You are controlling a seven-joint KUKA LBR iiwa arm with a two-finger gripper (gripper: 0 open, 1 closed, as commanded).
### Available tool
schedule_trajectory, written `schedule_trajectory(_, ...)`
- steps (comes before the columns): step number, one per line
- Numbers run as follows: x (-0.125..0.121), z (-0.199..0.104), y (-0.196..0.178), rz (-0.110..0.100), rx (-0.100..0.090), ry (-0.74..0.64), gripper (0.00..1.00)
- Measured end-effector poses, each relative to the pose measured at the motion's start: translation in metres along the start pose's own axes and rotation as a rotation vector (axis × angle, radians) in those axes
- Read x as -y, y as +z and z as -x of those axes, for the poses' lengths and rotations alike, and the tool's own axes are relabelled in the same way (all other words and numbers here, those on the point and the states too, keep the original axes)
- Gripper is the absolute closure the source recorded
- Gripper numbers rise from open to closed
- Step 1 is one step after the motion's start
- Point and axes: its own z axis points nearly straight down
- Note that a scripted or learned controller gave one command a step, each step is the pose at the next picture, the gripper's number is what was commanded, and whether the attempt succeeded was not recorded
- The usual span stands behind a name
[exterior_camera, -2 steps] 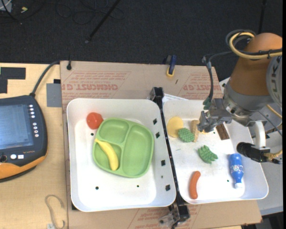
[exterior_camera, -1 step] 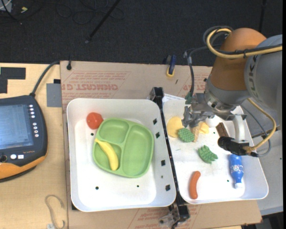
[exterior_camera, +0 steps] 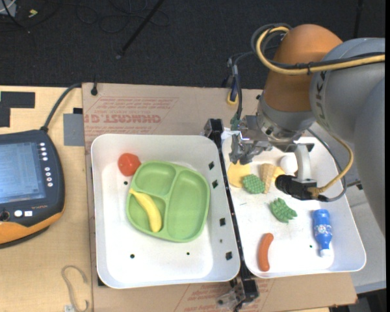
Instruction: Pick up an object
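Food toys lie in the right bin (exterior_camera: 351,260), and the one closest to the gripper (exterior_camera: 242,156) is a yellow piece (exterior_camera: 236,173), just beneath it toward the near edge of the bench and, as far as the view shows, not touched by it. Whether the gripper is spread or pressed together cannot be told from this angle; nothing is seen pinched in it.

Touching the yellow piece, on the side away from the bin divider, sits a green leafy piece (exterior_camera: 253,184), with a pale cone (exterior_camera: 267,174) against it. Farther from the gripper lie a second green piece (exterior_camera: 283,210), then a red sausage (exterior_camera: 265,251) and a blue bottle (exterior_camera: 322,231) near the front rim.

Across the divider from the gripper, the left bin (exterior_camera: 110,265) holds a green divided plate (exterior_camera: 182,207) with a banana (exterior_camera: 147,210) in one compartment, and a red tomato (exterior_camera: 129,164) at the plate's far corner.
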Motion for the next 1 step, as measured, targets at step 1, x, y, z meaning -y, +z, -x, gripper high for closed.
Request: schedule_trajectory(1,-0.0247,-0.0468,0.0169,-0.001,0.001,0.0,1.0)
